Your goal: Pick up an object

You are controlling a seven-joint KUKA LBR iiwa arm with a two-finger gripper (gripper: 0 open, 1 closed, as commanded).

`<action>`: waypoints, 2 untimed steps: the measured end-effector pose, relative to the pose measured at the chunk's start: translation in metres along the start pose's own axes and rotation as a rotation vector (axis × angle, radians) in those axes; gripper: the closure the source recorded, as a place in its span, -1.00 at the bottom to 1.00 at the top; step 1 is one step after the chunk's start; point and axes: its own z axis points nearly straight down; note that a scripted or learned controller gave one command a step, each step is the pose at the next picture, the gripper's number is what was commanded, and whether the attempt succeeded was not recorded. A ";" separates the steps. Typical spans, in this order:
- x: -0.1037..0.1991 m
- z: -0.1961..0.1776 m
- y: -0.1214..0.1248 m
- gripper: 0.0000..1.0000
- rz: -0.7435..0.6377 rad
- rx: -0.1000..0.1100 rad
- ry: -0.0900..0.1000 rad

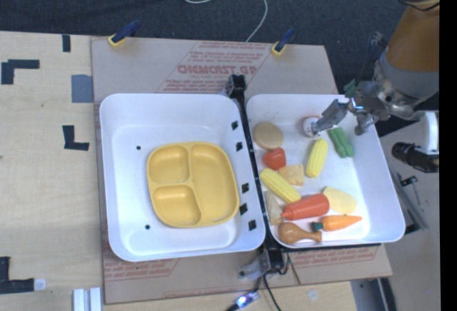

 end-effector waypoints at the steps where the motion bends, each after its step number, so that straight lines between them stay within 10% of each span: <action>1: 0.000 -0.005 0.002 -1.00 -0.002 -0.009 -0.001; 2: -0.001 0.059 -0.004 -1.00 -0.002 -0.003 -0.001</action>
